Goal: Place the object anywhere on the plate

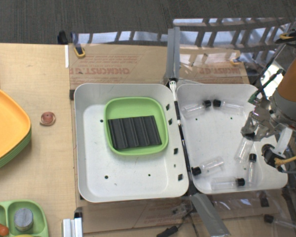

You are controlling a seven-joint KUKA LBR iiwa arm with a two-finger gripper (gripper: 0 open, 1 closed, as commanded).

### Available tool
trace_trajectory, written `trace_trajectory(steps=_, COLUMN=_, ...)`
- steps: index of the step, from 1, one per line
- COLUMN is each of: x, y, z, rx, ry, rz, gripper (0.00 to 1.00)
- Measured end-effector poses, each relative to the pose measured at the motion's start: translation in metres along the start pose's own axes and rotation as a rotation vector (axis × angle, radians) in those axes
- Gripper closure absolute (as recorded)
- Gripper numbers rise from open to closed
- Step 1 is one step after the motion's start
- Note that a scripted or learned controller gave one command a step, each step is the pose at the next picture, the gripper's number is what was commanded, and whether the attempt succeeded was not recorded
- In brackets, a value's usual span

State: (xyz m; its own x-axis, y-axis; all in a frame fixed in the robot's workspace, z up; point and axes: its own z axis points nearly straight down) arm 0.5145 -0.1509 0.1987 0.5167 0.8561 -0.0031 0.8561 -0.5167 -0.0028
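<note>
Pale wood worktop (34, 78) fills the left of the frame, with flattened cardboard (118, 65) under two white bins. On the wood lie a stack of orange plates (5, 127) at the left edge, a small red knob (48, 118) beside it, and a green divided tray (17, 218) at the lower left. The left bin (89, 181) holds a green plate (135, 107) carrying a dark ribbed slab (135, 132) across its middle. The right bin (212, 127) holds several clear tubes with black caps: two near its top (207, 105), one at its lower left (207, 167), one along the bottom (227, 183), and one upright-looking near the right (250, 167). The pincer (250, 132) hangs over the right side of that bin, just above another tube (242, 149); whether its fingers are apart or together I cannot tell.
</note>
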Motion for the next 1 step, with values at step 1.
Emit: trace_trajectory(steps=1, x=0.0000, y=0.0000, z=-0.0001, rx=0.000, ry=0.000, rz=0.000, gripper=0.00)
